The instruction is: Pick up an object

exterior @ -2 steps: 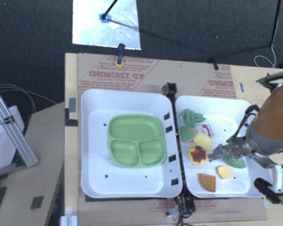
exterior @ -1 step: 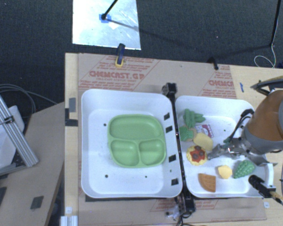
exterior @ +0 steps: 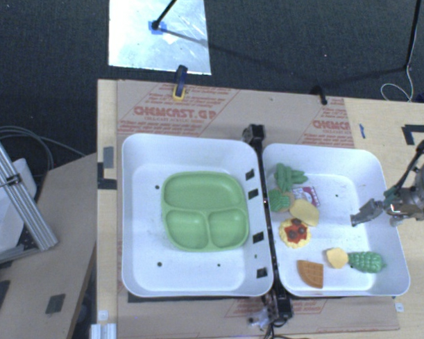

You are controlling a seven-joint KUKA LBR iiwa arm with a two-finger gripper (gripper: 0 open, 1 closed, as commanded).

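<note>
Your claw (exterior: 364, 214) hangs inside the right bin (exterior: 389, 175); you can't tell its grip. Green toy (exterior: 366, 262) just below it, yellow piece (exterior: 305, 212) off to its left.

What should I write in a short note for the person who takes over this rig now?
Gripper: low over the right bin, near its right side, with nothing between its fingers.
Right bin: green toy, yellow piece, pizza toy, waffle, lemon, green corn.
Left bin: green tray.
Done: nothing picked up yet.
Left: grasp one object and lift it; the lemon and corn lie nearest the gripper.
</note>
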